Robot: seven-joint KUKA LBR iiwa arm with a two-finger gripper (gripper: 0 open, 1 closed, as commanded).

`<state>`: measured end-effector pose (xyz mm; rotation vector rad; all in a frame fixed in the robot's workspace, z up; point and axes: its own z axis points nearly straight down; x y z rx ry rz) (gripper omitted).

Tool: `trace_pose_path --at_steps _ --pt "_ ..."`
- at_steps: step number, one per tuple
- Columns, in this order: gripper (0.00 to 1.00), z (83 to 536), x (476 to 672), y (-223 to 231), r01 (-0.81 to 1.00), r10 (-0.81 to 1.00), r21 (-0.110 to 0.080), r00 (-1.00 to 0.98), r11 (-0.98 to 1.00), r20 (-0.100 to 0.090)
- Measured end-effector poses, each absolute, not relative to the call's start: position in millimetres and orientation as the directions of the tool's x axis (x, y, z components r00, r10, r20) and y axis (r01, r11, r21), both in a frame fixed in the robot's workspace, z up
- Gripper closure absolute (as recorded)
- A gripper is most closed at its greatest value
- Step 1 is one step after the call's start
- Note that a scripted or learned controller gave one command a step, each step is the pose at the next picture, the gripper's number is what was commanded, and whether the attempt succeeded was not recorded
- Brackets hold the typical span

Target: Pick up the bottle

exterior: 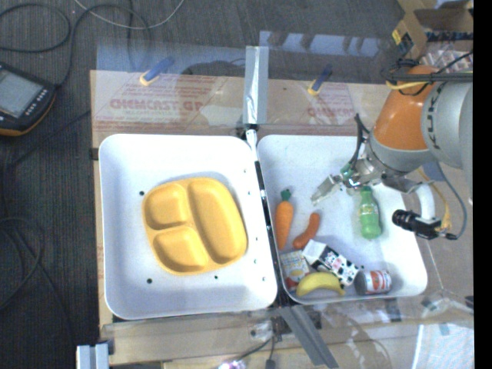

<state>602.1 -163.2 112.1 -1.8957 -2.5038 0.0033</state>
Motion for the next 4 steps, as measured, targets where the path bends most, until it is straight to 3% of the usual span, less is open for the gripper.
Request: trace_pose_path --at_steps 1,3,4 --pt "0.0 119 523.0 -176 0.885 0.885 -0.002 -0.465 0.465 0.003" --pt "0.0 96 570.2 -201 0.987 0.986 0.012 -0.163 0.163 0.029" --pt "1.0 103 571.9 -208 0.987 0.987 0.021 -0.161 0.16 0.005"
